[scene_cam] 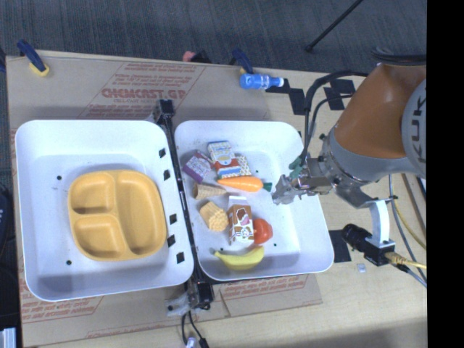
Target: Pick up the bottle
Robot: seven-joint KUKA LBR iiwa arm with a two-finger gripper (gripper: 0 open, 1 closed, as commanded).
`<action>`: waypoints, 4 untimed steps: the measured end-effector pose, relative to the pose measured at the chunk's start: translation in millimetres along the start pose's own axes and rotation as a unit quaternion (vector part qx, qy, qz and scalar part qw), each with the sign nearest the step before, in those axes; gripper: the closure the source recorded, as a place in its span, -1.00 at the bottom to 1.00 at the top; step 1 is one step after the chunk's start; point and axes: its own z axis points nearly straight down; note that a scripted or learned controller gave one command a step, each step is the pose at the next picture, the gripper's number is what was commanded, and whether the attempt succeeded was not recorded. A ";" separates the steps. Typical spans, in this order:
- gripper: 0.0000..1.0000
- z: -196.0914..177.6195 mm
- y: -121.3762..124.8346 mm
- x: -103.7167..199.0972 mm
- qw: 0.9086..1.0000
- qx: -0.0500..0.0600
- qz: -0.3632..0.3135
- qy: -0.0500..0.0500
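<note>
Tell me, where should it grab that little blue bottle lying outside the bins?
Probably across the middle of its body, coming straight down. The blue bottle lies on its side on the bench behind the right bin, lengthwise left to right, so fingers closing front-to-back would span its narrow width.

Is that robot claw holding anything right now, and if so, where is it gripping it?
Nothing shows between the gripper's fingers. It hovers at the right bin's right side, beside the toy carrot.

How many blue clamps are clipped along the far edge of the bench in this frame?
2. One blue clamp sits at the far left corner, above the left bin. The other blue clamp sits near the middle, above the right bin. Others may lie outside the frame.
</note>
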 end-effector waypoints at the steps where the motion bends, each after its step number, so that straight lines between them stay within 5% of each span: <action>1: 1.00 45.7 -1.9 -24.7 1.000 0.001 0.029 0.000; 2: 1.00 -12.6 -0.2 -0.7 0.994 -0.001 -0.106 -0.001; 3: 1.00 9.6 0.5 30.9 0.999 0.001 -0.037 0.000; 4: 1.00 0.7 0.7 30.1 0.995 -0.001 -0.099 -0.001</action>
